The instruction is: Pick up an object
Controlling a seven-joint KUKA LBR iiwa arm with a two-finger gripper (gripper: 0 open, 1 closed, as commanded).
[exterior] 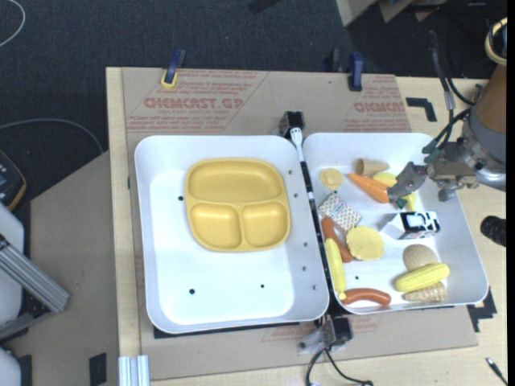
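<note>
The right bin [467, 240] holds several toy foods. Among them are an orange carrot [370, 187], a small yellow piece [385, 179], a tan cone [370, 166], a checkered packet [339, 211], a yellow disc [366, 244], a banana [334, 265], a corn cob [421, 277] and a red sausage [366, 297]. My gripper [404, 188] reaches in from the right and hangs low over the bin's upper middle, just right of the carrot and the yellow piece. Nothing is visibly held. A black-and-white block [419, 223] lies just below it.
The left bin [161, 240] holds a yellow divided plate [238, 203]. A black divider clip [293, 124] sits where the bins meet at the top. Blue and yellow clamps [170, 71] hold the board's far edge. Cables hang at the right.
</note>
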